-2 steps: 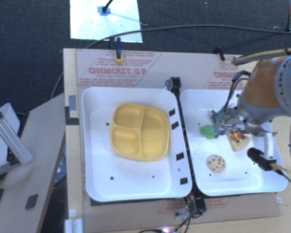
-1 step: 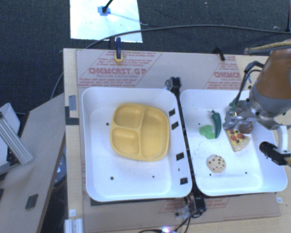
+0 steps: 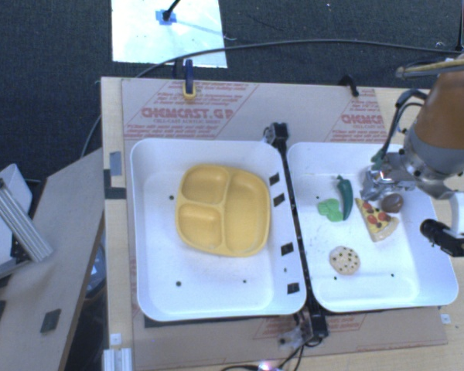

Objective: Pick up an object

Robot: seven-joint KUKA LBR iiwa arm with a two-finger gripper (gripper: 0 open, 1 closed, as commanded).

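The right bin (image 3: 417, 284) holds several toy foods: a pizza slice (image 3: 376, 219), a dark green pepper (image 3: 345, 195), a light green piece (image 3: 330, 209), a round cookie (image 3: 344, 260) and a small brown piece (image 3: 392, 203). My gripper (image 3: 376, 182) hangs low over the right bin's upper right part, just above the pizza slice and next to the brown piece. The arm's wrist covers most of it, so the fingertips are hard to make out. I see nothing clearly held between them.
A yellow divided plate (image 3: 221, 209) lies in the left bin (image 3: 162, 284). A black ridge (image 3: 288, 207) with clips separates the two bins. A black part of the arm (image 3: 447, 239) juts over the right bin's right edge. Cables run across the board behind the bins.
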